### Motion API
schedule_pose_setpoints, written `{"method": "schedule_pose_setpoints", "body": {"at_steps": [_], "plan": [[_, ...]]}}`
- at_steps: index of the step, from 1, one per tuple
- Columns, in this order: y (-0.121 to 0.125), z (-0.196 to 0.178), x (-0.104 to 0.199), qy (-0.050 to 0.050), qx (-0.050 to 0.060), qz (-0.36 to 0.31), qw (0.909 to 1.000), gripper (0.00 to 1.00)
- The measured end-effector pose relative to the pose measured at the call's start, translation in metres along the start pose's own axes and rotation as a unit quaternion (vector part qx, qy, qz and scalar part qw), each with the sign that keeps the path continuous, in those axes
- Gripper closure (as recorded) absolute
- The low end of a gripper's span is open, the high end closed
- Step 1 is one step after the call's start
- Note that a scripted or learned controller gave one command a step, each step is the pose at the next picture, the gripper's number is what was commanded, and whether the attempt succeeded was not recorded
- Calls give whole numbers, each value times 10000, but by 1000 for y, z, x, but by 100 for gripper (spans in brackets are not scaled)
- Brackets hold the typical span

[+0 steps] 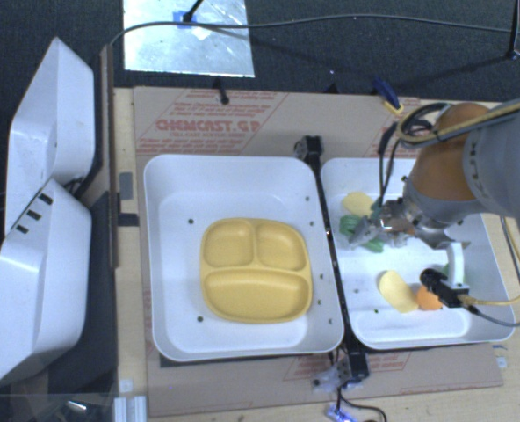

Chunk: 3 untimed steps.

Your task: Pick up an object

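Note:
My gripper (371, 228) reaches down into the right bin (484, 319) from the right, with the grey arm and its orange band above it. A green object (357, 229) lies right at the gripper's tip near the bin's left wall. A pale yellow piece (358, 203) rests just behind it. Toward the bin's front lie a yellow object (396, 290) and a small orange one (429, 300).
The left bin (168, 262) bears a yellow divided plate (256, 268). A black clamp (308, 147) sits between the bins at the back. Cables run over the arm and along the right bin's front right corner. White housings stand at the far left.

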<state>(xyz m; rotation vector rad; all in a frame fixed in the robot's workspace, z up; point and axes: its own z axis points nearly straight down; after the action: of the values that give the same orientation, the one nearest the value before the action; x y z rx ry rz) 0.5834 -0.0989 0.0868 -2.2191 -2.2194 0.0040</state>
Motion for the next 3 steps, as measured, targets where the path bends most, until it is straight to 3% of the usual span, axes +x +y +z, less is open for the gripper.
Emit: {"method": "schedule_pose_setpoints", "body": {"at_steps": [1,3], "plan": [[2,-14,0,-3,-30,2,10000,100],[9,-134,0,-4,-52,-5,10000,100]]}}
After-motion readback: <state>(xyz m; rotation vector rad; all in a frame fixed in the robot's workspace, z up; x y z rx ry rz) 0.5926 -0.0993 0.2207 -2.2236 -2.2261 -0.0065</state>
